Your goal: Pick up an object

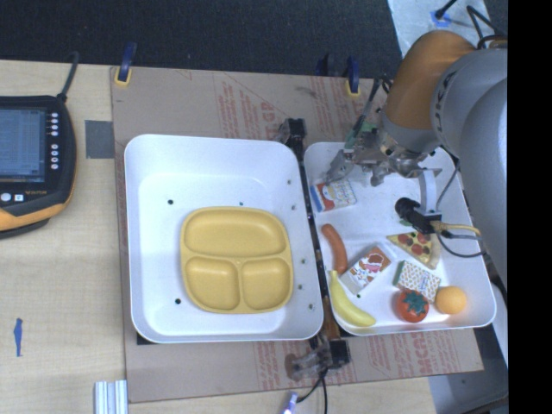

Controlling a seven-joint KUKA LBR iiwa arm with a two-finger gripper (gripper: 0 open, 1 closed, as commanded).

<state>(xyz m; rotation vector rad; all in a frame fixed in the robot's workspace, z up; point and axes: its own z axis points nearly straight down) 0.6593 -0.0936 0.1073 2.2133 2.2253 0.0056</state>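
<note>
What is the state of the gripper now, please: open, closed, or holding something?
Gripper: it cannot be told; it sits over the far end of the right bin, near a small card.

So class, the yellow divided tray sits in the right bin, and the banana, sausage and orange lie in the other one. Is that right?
Not quite. The camera view shows the yellow divided tray in the left bin, not the right. The banana, sausage and orange do lie in the other one, the right bin.
</note>
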